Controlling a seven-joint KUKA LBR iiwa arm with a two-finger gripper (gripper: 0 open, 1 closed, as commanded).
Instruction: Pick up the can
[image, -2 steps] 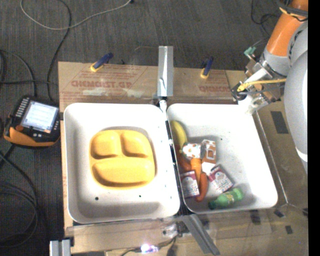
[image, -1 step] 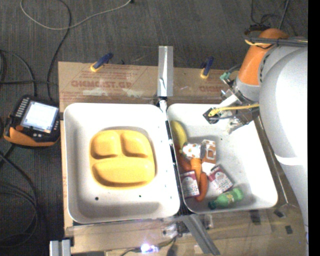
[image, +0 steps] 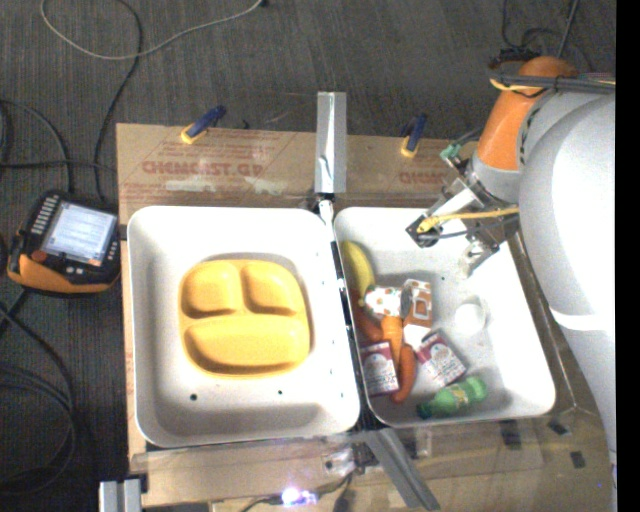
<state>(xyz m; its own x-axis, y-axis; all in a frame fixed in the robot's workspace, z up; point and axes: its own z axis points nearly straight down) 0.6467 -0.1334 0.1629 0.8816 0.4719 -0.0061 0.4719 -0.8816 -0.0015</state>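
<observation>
A red and white can (image: 378, 368) lies on its side in the right bin (image: 530, 385), near the front left, beside a carrot (image: 400, 355). A second red and white can-like item (image: 440, 358) lies just right of the carrot. My gripper (image: 464, 236) hangs over the back right part of this bin, well behind both and apart from them. Nothing shows in its grasp.
The right bin also holds a banana (image: 359, 265), a small printed carton (image: 416, 300), a white round object (image: 468, 317) and a green bottle (image: 455, 395) at the front. A yellow divided plate (image: 245, 315) lies in the left bin (image: 150, 300). A teach pendant (image: 65, 240) rests at far left.
</observation>
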